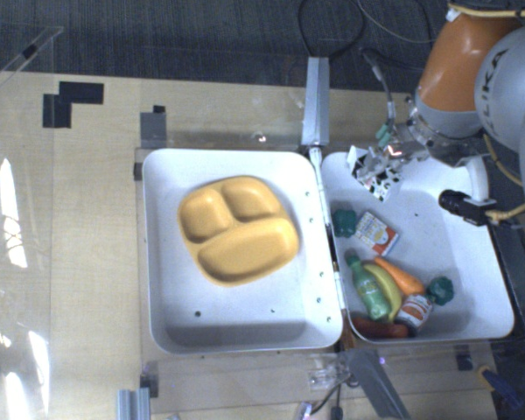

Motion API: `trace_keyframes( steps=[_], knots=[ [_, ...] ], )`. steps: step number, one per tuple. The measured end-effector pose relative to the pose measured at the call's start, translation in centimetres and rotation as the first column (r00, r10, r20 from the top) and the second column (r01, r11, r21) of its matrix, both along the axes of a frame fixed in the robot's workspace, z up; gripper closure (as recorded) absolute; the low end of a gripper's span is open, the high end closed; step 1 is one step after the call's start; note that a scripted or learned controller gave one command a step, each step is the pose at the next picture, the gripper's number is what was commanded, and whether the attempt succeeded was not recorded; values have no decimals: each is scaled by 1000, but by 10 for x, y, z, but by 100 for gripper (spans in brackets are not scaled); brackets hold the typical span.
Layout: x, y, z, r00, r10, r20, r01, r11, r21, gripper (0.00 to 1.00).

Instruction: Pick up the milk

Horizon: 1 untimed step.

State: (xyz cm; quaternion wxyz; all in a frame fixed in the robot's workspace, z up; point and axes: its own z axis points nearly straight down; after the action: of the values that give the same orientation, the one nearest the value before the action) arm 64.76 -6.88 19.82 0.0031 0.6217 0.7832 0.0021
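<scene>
Wooden desk point(87, 234) with two white bins | left bin point(162, 322): yellow sectioned plate point(238, 228) | right bin point(481, 278): toy food | tool point(394, 151) clenched on the cow-patterned milk carton point(374, 173), at that bin's far-left corner.

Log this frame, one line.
task: milk | end effector: on milk, right bin top-left | grasp: unclear | left bin: yellow tray
</scene>
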Motion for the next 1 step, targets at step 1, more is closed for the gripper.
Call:
trace_keyframes(
  steps=[1],
  knots=[
    [20,4,-14,1000,15,-12,-15,1000,1,100]
  ],
)
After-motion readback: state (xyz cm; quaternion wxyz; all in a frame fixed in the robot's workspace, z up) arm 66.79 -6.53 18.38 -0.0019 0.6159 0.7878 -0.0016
